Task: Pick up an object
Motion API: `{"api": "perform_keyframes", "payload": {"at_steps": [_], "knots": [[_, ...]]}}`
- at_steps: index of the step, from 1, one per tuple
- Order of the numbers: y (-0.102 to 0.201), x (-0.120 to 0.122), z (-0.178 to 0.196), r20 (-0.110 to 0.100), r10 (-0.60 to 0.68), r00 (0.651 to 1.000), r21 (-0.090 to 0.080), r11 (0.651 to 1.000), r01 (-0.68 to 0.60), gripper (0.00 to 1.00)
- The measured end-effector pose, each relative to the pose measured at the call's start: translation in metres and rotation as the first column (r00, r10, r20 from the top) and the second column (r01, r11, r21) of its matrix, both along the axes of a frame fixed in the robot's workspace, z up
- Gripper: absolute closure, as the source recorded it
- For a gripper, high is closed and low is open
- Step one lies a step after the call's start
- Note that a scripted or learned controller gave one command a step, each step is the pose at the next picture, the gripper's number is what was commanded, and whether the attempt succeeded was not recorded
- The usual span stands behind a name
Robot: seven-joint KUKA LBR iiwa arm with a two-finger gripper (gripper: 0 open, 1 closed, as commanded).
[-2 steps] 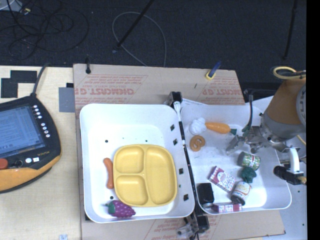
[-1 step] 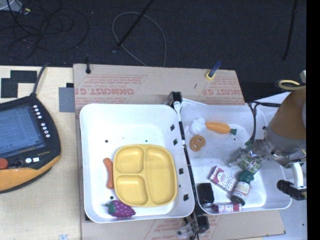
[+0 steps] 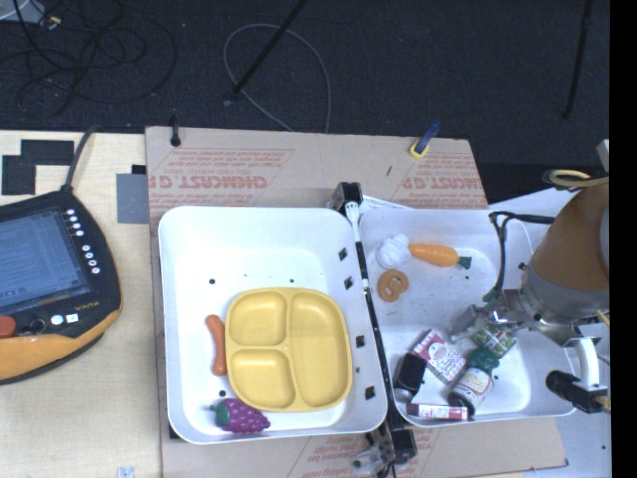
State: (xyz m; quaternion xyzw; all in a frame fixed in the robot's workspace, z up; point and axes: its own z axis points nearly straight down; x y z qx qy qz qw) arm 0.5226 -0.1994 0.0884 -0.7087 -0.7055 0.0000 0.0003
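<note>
Grapes (image 3: 240,416) and a tube (image 3: 439,411) lie at the near edges of 2 white bins, with the arm over the right one.

Left bin (image 3: 189,267) holds a yellow 3-part plate (image 3: 289,350), a sausage (image 3: 215,344) touching its left edge and the grapes just below its near-left corner. Right bin (image 3: 518,396) holds a carrot (image 3: 438,255) at the far side, a white lump (image 3: 394,251) beside it, a pretzel (image 3: 392,286) just nearer, then a pink carton (image 3: 439,356), a black block (image 3: 409,372), a bottle (image 3: 477,376) and the tube along the near wall. Gripper (image 3: 490,319) hangs low just above the bottle and right of the carton; whether it is released or clenched cannot be told, and nothing is seen between its tips. A teach pendant (image 3: 50,277) rests on the bench at left.
</note>
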Motion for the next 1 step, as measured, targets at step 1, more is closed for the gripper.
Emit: {"api": "perform_keyframes", "payload": {"at_steps": [1], "knots": [[0.0118, -0.0250, 0.0000, 0.000, 0.002, 1.000, 0.000, 1.000, -0.002, 0.00]]}}
